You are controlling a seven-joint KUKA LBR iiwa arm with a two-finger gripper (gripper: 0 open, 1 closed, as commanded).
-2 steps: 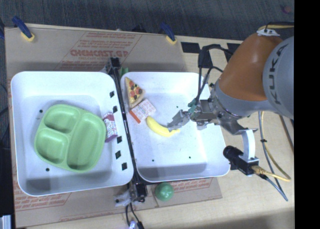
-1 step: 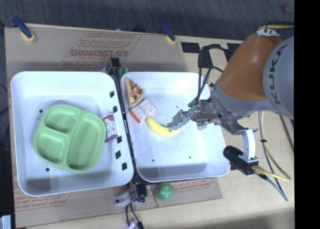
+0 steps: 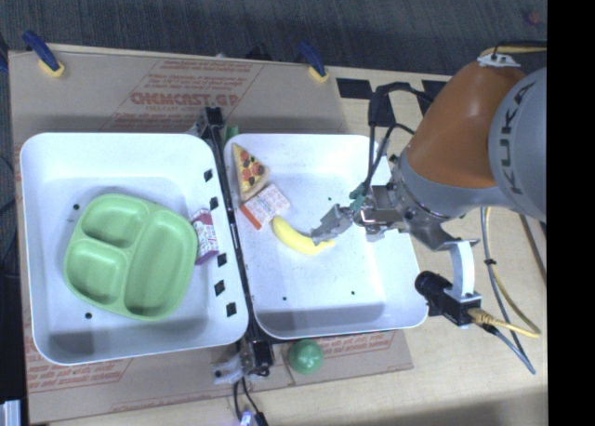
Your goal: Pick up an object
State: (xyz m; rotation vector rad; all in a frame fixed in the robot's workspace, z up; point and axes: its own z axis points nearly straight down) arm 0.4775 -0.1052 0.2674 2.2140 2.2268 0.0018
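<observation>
My gripper (image 3: 327,227) touched the banana (image 3: 296,236) in the right bin (image 3: 372,308); I could not tell whether it gripped.

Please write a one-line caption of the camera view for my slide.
KUKA arm's gripper reaches a yellow banana in the right bin; a green divided plate lies in the left bin.

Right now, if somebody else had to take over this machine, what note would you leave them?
Claw: down in the right bin, at the right end of the banana; whether it grips it can't be told.
Things: banana, pizza slice toy and a small packet in the right bin; green divided plate and a purple packet in the left bin; green ball outside on the cardboard.
Done: reach to banana.
Left: confirm grasp, lift.
</observation>
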